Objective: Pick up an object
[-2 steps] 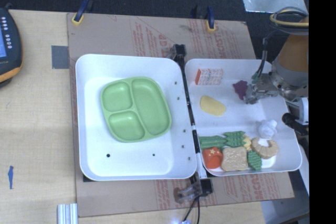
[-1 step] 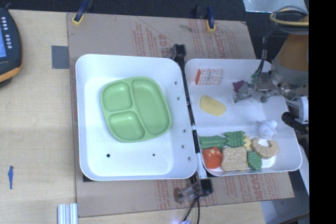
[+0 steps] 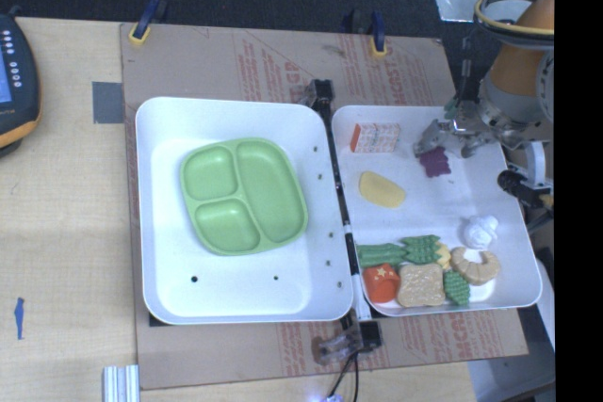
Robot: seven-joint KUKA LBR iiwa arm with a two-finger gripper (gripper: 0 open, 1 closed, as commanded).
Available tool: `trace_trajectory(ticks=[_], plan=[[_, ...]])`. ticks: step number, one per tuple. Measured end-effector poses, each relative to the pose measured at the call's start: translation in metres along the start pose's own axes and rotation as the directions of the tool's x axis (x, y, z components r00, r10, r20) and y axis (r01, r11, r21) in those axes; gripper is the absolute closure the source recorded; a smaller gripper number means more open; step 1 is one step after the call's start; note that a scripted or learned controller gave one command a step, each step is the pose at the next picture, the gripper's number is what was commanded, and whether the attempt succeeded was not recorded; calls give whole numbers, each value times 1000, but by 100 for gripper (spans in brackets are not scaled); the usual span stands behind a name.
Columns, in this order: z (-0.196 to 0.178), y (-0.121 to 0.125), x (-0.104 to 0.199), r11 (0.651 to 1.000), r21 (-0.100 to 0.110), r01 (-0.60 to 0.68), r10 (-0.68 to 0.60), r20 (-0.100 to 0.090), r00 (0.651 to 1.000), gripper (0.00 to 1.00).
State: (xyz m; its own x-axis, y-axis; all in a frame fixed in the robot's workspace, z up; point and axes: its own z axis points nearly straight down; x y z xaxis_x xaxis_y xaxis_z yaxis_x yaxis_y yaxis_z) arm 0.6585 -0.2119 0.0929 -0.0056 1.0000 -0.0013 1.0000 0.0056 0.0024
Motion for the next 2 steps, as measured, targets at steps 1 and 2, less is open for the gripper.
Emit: trace_trajectory(ticks=[1, 2], plan=[[1, -12, 0, 1000, 8, -3, 3, -2, 1000, 0], [0, -5, 0, 1000, 2, -1, 1, 0, 1000, 0]])
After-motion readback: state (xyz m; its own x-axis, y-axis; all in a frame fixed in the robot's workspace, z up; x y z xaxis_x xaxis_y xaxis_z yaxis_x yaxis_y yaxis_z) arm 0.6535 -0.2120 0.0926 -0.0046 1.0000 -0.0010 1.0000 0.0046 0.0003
